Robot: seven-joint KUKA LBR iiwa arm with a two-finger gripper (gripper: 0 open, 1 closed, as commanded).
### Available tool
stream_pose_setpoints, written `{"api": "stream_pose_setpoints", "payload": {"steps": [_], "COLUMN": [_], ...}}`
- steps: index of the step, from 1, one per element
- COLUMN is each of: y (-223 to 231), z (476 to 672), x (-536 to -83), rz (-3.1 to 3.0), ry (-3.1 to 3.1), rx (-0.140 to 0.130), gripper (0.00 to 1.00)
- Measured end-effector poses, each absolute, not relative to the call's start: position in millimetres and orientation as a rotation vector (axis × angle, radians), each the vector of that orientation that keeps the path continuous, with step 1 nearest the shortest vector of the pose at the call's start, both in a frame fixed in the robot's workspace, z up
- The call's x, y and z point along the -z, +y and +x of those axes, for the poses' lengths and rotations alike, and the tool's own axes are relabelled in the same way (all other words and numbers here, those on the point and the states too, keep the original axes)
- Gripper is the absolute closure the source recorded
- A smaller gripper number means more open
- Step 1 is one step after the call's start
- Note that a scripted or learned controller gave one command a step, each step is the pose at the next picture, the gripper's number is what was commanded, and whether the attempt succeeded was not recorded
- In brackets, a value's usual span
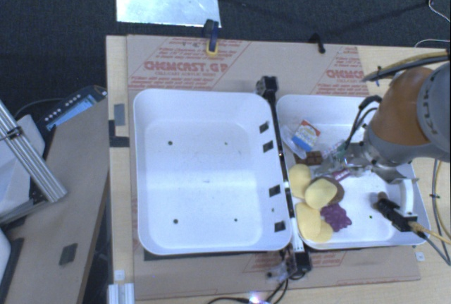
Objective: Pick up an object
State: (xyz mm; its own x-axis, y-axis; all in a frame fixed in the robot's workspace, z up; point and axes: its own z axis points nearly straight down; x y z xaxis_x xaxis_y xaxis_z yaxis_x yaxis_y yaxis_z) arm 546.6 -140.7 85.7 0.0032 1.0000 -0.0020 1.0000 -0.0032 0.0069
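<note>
Right bin [366,238]: yellow lumps [313,204] just left of jaws [337,163].

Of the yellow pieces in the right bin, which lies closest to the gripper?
The middle yellow piece, just below-left of the gripper; the others lie farther toward the bin's left wall and front.

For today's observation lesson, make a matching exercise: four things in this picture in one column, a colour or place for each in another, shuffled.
Things:
1. grape bunch toy
2. small packet
3. clamp
4. left bin

Descriptions:
A. yellow, on the board above the bins
B. purple, near the right bin's front edge
C. white, beside the right bin
D. red, white and blue, in the right bin's back half

Pairs: 1-B, 2-D, 3-A, 4-C
</note>
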Motion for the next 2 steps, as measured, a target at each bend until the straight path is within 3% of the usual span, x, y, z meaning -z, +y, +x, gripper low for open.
{"api": "stream_pose_setpoints", "payload": {"steps": [1, 2], "y": [-138, -67], "z": [547.0, 592.6], "x": [-96, -191], "rz": [2.216, 2.201], "ry": [2.218, 2.230], "rx": [-0.005, -0.017], "gripper": [1.00, 1.00]}}
